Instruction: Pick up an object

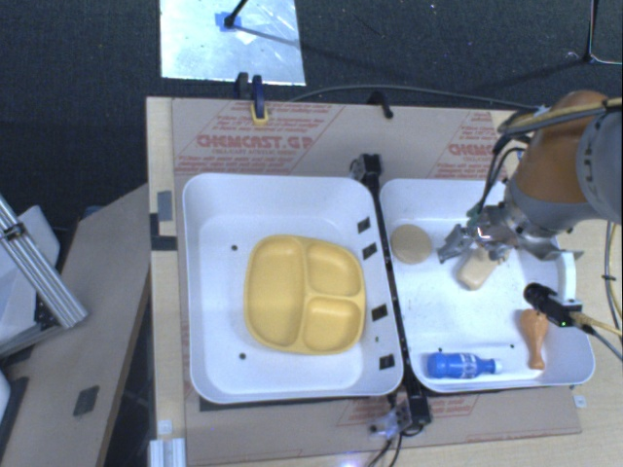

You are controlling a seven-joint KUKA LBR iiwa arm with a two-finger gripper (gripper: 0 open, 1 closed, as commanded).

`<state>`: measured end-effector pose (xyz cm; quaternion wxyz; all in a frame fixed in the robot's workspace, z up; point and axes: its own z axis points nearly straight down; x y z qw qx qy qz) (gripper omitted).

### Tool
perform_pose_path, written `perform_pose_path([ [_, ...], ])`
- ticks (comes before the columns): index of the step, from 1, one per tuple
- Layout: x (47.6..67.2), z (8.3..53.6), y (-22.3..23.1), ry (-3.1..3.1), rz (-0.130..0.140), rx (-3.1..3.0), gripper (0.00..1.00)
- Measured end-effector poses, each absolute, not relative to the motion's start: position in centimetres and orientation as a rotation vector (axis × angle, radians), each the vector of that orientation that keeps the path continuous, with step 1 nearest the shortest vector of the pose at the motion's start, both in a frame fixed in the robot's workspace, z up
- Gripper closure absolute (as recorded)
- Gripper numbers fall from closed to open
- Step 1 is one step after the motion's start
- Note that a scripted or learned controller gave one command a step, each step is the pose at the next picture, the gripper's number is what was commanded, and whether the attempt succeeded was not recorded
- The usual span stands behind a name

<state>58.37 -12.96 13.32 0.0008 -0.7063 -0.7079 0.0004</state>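
My gripper [476, 248] hangs over the middle of the right bin [443, 191], at the end of the grey arm with the orange band [565, 144]. Its two grey fingers stand apart, open, straddling the top of a small beige block [476, 274] that lies on the bin floor. The block looks to rest on the floor rather than being lifted. A round tan disc [411, 243] lies left of the gripper. An orange-brown drumstick [532, 337] sits at the bin's right side, and a blue bottle [462, 365] lies along the front wall.
The left bin [209, 261] holds a yellow divided plate [304, 293]. A black divider with clips [380, 261] runs between the bins. Cables [569, 314] trail by the right bin's edge. A metal rail [39, 270] stands at far left.
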Motion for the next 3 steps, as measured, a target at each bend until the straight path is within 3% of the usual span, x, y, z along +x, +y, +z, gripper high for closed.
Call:
perform_pose_path([
  [1,58.9,9.2,-13.4,-2.238,-0.009,-2.237,0.0],
  [2,59.3,10.7,-13.6,-2.245,-0.018,-2.245,1.0],
  [3,59.0,16.6,-12.8,-2.23,-0.006,-2.22,1.0],
])
